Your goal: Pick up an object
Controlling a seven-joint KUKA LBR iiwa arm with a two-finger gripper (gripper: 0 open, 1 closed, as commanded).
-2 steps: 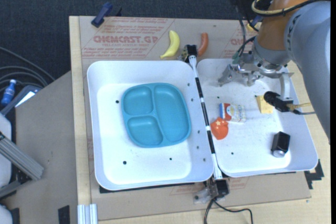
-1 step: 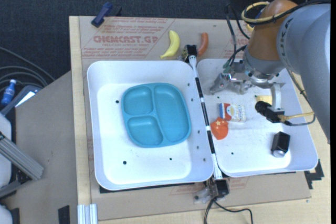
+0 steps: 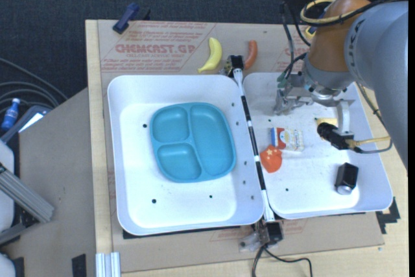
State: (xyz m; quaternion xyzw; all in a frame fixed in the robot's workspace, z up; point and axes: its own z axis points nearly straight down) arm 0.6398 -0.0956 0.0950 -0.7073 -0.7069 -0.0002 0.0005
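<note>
My gripper [image 3: 286, 104] hangs over the far left part of the right bin [image 3: 369, 201], below the orange wrist band. Nothing shows between its tips. Just in front of it on the bin floor lies a small white packet with red and blue print [image 3: 287, 139]. A red-orange rounded object [image 3: 271, 159] rests beside the packet, close to the bin's left wall. A small black block [image 3: 345, 178] lies near the bin's right front corner.
The left bin [image 3: 130, 191] holds a blue divided plate [image 3: 192, 141]. Behind the bins, on the bench board, lie a yellow banana [image 3: 211, 55], an orange-red stick-shaped object [image 3: 250, 54] and a blue object [image 3: 126, 18]. The grey arm covers the right bin's far right corner.
</note>
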